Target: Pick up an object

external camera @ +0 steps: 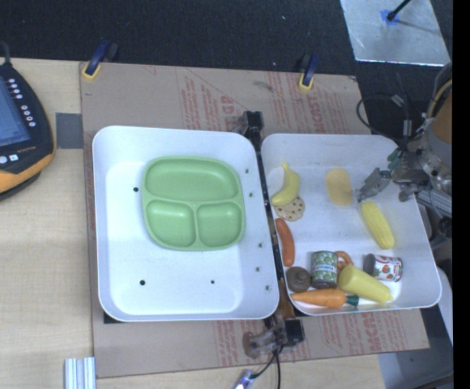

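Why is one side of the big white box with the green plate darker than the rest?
In the camera view, the left white bin has raised walls, and a soft grey shadow lies along its left and top inner edges, so light seems to come from the lower right; the green plate looks evenly lit, and the picture is a bit soft overall.
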Available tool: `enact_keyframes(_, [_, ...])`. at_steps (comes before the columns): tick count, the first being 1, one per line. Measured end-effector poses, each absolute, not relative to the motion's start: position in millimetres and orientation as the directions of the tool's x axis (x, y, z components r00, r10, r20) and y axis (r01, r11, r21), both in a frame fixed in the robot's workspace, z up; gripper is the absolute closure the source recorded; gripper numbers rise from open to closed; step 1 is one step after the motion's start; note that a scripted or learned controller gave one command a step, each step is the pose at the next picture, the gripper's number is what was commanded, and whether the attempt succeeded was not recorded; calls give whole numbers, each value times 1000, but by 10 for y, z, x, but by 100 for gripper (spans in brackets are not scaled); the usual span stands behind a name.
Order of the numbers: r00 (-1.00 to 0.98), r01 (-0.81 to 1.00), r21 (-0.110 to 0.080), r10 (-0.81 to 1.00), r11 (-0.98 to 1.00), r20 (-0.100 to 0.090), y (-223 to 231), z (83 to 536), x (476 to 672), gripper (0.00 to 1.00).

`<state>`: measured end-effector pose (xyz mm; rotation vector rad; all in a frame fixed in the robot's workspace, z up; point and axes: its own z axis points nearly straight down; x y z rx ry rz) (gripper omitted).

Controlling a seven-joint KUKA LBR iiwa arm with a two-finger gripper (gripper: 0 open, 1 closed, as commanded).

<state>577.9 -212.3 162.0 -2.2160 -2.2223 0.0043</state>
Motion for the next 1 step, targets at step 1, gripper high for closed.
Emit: enact_keyframes(1, [-6,1000,-5,1000,6,-1,-1673,910,6491,0])
